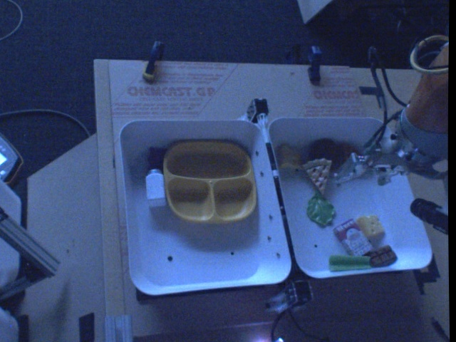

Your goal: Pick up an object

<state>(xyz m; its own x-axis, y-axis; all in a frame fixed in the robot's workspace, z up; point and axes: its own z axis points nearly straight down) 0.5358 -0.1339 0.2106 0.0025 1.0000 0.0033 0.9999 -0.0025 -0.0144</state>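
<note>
Approach step in hand; the pincer (365, 164) hovers at 1 o'clock in the right bin (420, 223), its opening impossible to tell, nothing visibly held; the pizza slice (318, 172) lies at its 9 o'clock; next move likely calls for descent onto one object.

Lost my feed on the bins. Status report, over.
Tool low over the right bin, nothing visibly held. Pizza slice nearest, green leaf below it. Yellow tray in the left bin.
</note>
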